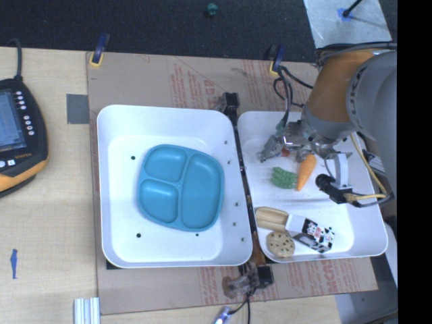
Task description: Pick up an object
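Camera view: the arm reaches into the right bin (378, 245).
Its gripper (291, 147) hangs just above the carrot (306, 171); whether it grasps anything, I cannot tell; a blue plate (181, 188) sits in the left bin (121, 248).

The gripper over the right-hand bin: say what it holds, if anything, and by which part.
It cannot be told. The gripper sits low in the right bin, close beside the toy carrot, but nothing visibly lies between its fingers.

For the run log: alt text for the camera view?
The arm's gripper hangs over the right bin, next to a toy carrot and a green toy; the left bin holds a blue divided plate.
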Controlling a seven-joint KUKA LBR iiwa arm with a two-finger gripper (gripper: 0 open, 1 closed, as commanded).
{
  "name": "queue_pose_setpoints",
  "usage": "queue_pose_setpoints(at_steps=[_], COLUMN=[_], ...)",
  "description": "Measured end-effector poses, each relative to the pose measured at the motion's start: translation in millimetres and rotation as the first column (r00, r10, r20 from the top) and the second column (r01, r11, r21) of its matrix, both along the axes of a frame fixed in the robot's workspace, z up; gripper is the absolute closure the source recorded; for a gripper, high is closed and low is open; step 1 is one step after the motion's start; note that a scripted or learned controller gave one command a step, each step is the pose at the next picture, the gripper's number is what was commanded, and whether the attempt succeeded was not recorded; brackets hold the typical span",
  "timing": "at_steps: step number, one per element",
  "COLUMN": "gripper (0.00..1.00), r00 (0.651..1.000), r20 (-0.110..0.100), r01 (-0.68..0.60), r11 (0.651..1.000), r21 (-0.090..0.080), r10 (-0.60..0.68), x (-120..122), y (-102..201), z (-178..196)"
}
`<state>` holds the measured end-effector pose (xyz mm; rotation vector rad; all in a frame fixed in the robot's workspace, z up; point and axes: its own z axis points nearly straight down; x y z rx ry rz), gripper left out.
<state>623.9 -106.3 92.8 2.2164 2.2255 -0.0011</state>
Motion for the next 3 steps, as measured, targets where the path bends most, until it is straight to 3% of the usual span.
queue_pose_setpoints(at_steps=[2,3], gripper=[0.0,1.0], r00=[1.0,1.0], r20=[-0.005,-0.007], r01=[-0.001,-0.003], r11=[1.0,1.0], r21=[0.0,-0.002], r10=[0.001,0.003], x=[-49.5,-49.5], y=[-17.8,-18.9], z=[-1.3,8.9])
